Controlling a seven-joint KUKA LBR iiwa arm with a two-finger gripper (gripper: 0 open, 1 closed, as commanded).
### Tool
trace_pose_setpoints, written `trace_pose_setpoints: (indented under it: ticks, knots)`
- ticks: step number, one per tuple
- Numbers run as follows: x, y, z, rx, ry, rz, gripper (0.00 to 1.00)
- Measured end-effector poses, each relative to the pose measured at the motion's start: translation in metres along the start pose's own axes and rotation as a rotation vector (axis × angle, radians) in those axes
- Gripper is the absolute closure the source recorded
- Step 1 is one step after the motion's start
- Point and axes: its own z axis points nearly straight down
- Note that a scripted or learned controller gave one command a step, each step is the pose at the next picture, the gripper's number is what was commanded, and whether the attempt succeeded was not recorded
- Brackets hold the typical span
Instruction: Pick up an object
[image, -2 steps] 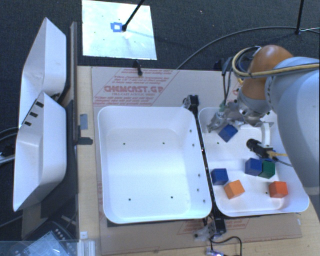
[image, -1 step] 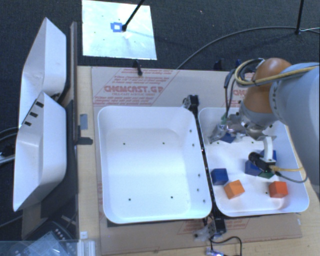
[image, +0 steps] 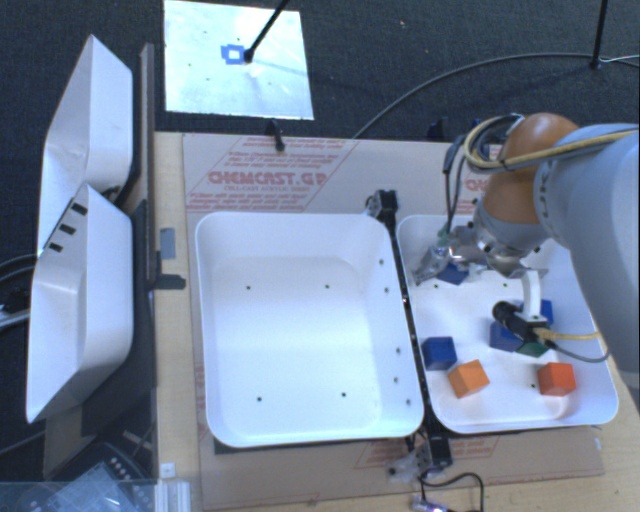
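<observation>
Dark carpet surrounds the table (image: 300, 165), whose pale board bears red lettering and carries two shallow white plastic bins side by side. No objects are seen in the left bin (image: 300, 330). At the upper left of the right bin (image: 590, 405), the hand (image: 447, 262) is lowered over a small blue block (image: 452, 273); whether anything is gripped cannot be told. Nearer the front lie a blue cube (image: 438, 352), an orange cube (image: 467, 378) and an orange-red cube (image: 556, 378).

The bench (image: 300, 165) bears a left bin (image: 300, 340) and a right bin (image: 590, 400) side by side, touching.
</observation>
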Motion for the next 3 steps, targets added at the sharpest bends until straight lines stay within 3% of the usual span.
trace_pose_setpoints:
  ticks: [1,2,3]
  knots:
    - [-0.001,0.0,-0.011,0.001,-0.001,0.001,1.0]
    - [-0.001,0.0,-0.01,0.0,0.0,0.0,0.0]
    - [-0.02,-0.01,-0.007,0.001,0.0,0.002,0.0]
